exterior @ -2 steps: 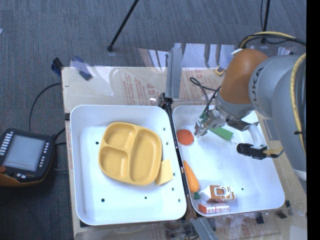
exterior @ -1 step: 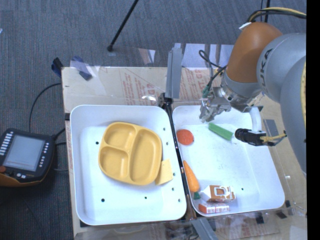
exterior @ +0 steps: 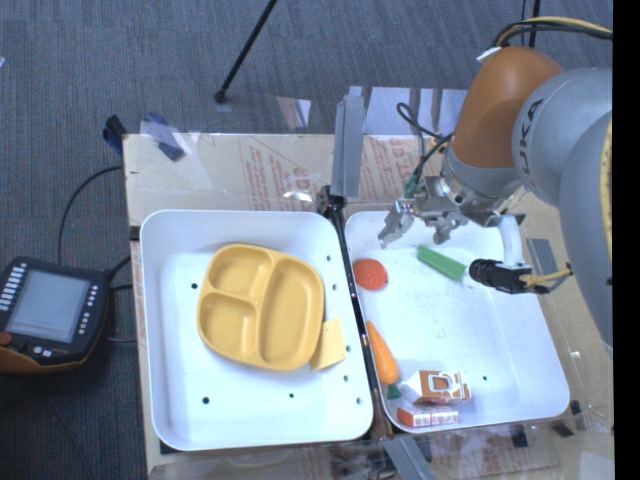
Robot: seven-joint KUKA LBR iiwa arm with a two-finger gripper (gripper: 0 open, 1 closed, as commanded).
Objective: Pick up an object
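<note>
My gripper (exterior: 418, 228) hangs over the far part of the right bin (exterior: 500, 363), open, with nothing between its fingers. A green stick-shaped piece (exterior: 442, 262) lies just right of and below it. A red round piece (exterior: 370, 274) lies to its lower left near the bin's left wall. An orange carrot (exterior: 381, 353) lies along that wall further forward. A small white and orange carton (exterior: 437, 387) and a red and white box (exterior: 428, 418) sit at the near edge.
The left bin (exterior: 175, 408) holds a yellow divided tray (exterior: 262, 306) with a yellow cheese wedge (exterior: 331, 344) at its right edge. A black cylinder (exterior: 498, 274) on the arm reaches over the right bin. A teach pendant (exterior: 45, 313) lies off the bench at left.
</note>
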